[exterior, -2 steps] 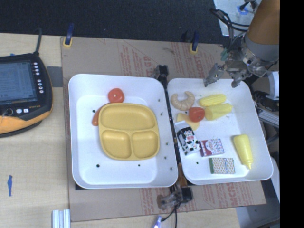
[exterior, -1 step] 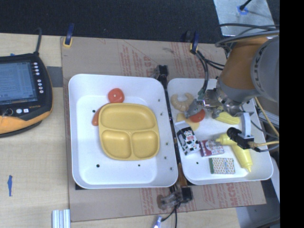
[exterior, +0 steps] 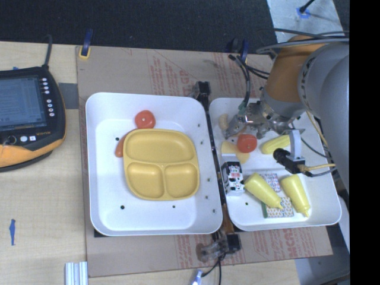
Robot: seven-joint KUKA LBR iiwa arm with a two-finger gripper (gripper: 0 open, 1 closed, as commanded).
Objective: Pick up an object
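Red round object (exterior: 247, 142) (perhaps a tomato) sits below end effector (exterior: 243, 127), whose grip state is unclear.

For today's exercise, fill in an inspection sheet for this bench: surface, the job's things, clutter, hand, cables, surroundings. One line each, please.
Surface: brown sheet on the bench, bearing the left bin and right bin.
Job's things: yellow divided tray and red ball in left bin; red ball and yellow cones in right bin.
Clutter: small printed box.
Hand: low over right bin, beside its red ball.
Cables: black leads near the wrist.
Surroundings: control tablet left.
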